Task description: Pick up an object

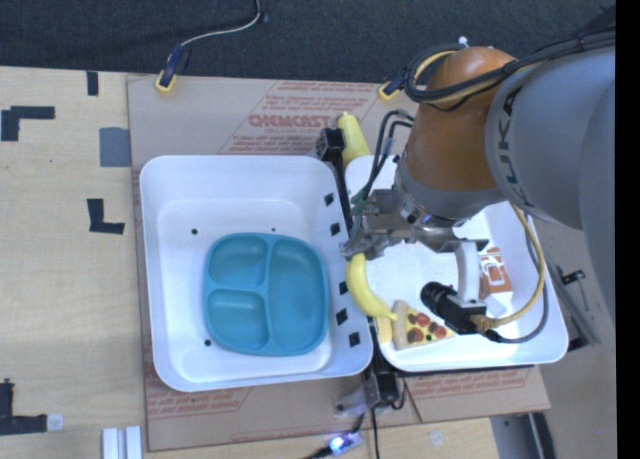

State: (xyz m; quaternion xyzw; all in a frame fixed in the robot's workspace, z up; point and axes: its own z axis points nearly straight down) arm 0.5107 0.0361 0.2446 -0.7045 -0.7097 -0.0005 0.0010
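A yellow banana (365, 289) sits at the left wall of the right bin (540, 347), its lower end over the rim between the two bins. My gripper (368, 243) is directly above the banana's upper tip and seems to touch it; the wrist hides the contact. A toy pizza slice (418, 326) lies just right of the banana near the bin's front edge. An orange and white box (493, 273) lies further right, partly under the arm.
The left bin (165, 197) holds a blue divided plate (267, 293). A yellow and black fixture (346, 138) stands at the back between the bins. The arm's orange band (455, 132) covers much of the right bin.
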